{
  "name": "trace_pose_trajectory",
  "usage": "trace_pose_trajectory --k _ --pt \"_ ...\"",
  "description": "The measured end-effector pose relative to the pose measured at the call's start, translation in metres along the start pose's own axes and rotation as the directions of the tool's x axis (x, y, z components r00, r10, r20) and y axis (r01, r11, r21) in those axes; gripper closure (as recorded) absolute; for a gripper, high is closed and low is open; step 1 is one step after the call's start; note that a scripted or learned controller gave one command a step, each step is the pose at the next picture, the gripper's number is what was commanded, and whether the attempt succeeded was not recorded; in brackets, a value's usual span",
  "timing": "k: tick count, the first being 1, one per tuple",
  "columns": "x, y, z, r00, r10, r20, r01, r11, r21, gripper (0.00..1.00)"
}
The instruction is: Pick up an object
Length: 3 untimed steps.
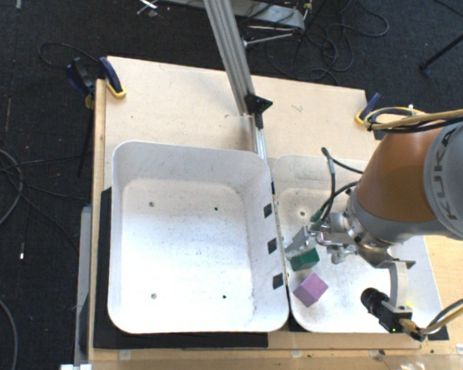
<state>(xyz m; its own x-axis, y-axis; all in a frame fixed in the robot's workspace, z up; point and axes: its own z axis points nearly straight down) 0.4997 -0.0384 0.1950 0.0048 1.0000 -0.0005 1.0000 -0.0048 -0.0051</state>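
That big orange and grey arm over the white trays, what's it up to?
The arm is reaching into the right bin to try to pick something up. Its gripper is down by a green block, with a purple block lying just beside it. Whether it actually has hold of the green block can't be told from here. The left bin sits alongside.
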Motion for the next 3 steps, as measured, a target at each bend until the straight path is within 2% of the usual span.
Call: trace_pose_trajectory --k 1,2,3 --pt "-0.012 -0.01 -0.032 1.0 -0.003 0.001 0.003 1.0 -0.009 0.0" --pt "-0.082 0.01 -0.091 1.0 0.002 0.005 -0.002 1.0 -0.013 0.0" --pt "-0.148 0.124 0.038 1.0 -0.005 0.002 0.005 1.0 -0.004 0.0"
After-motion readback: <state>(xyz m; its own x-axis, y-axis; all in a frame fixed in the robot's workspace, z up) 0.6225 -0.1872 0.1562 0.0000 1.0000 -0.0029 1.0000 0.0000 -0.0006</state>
